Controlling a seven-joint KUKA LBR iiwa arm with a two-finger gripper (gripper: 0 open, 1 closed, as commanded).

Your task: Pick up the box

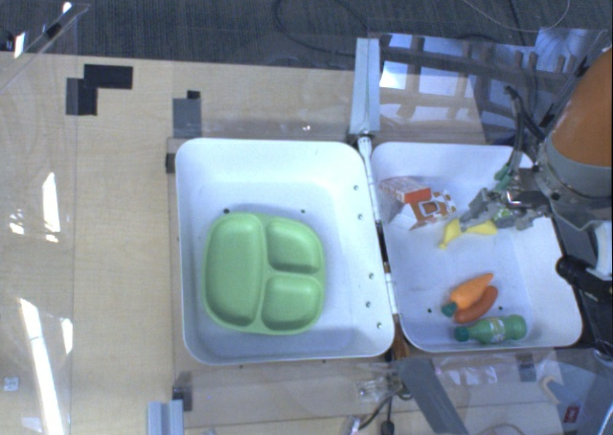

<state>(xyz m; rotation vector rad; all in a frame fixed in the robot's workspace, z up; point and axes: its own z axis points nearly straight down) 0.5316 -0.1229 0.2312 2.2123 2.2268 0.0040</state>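
Observation:
The box (422, 204) is a small orange and white carton lying in the left part of the right bin (536, 160), close to the divider. My gripper (477, 213) reaches in from the right and hovers low just right of the box, apart from it. Its fingers point left and stand open, with nothing gripped between them. A yellow banana (466, 230) lies on the bin floor right under the fingertips.
Near the front of the right bin lie a carrot (470, 289), a brown sausage (479, 305) and a green bottle (494, 330). The left bin (192, 165) holds a green divided plate (264, 272). A metal post (365, 88) stands behind the bins.

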